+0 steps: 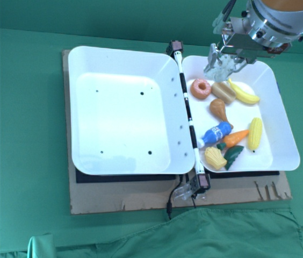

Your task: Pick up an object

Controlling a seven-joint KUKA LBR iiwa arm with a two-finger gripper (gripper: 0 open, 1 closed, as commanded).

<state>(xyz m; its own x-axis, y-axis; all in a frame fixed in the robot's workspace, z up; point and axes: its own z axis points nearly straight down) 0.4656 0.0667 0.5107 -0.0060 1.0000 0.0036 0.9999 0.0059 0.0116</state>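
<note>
The gripper (224, 66) hung over the far end of the right bin (286, 144), just beyond the donut (200, 88) and hot dog (223, 92) lying below it. Whether it was parted or closed could not be told; nothing showed in its grasp.

1. The left bin (120, 112) offers open floor throughout.
2. The right bin (280, 138) is crowded centrally: donut (200, 88), banana (243, 92), bottle (216, 134), corn (254, 133).
3. Its right strip lies open.
</note>
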